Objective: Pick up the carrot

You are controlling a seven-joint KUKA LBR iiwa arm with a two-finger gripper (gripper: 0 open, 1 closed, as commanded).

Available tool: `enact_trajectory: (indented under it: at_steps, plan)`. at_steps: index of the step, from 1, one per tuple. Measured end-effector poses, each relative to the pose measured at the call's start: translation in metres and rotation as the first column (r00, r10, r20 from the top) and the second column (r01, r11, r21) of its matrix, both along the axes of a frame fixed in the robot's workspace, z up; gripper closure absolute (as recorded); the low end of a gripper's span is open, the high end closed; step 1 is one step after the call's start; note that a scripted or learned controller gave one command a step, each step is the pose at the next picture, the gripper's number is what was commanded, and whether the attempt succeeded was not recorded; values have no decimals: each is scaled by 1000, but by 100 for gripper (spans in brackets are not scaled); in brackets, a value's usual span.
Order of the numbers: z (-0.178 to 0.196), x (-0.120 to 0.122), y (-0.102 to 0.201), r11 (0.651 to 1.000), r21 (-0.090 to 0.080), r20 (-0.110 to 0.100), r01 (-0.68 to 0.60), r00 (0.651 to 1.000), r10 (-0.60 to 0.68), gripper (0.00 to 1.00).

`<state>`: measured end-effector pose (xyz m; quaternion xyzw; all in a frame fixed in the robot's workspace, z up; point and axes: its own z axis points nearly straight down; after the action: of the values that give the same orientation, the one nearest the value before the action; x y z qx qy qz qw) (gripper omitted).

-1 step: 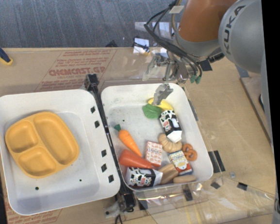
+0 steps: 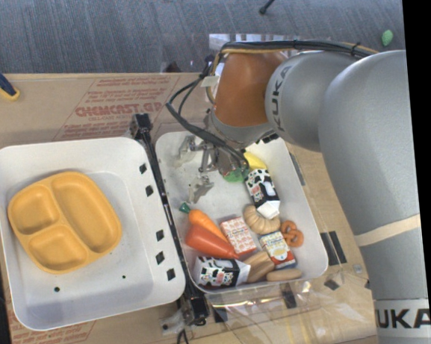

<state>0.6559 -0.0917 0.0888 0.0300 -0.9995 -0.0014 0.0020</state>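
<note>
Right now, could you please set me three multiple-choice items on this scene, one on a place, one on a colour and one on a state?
1. Where does the carrot lie?
A. In the right bin, near its left wall
B. On the yellow tray
C. On the cardboard outside both bins

2. What colour is the divided tray in the left bin?
A. Blue
B. Yellow
C. Green

3. How does the gripper stand to the carrot?
A. It hangs over the right bin, apart from the carrot
B. It carries the carrot over the tray
C. It presses the carrot into the left bin

Key: 1 A, the carrot rests beside that bin's left wall; 2 B, the tray is plainly yellow; 3 A, white floor shows between gripper and carrot.
</note>
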Motion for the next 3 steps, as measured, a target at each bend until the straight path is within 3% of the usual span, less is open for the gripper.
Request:
enact_trajectory:
  at_steps: [1, 2, 3]
  plan:
    - [4, -58, -1, 979, -2, 5, -203, 979, 203, 0]
    - [5, -109, -45, 982, -5, 9, -188, 982, 188, 0]
    - [100, -105, -108, 984, -11, 15, -179, 984, 179, 0]
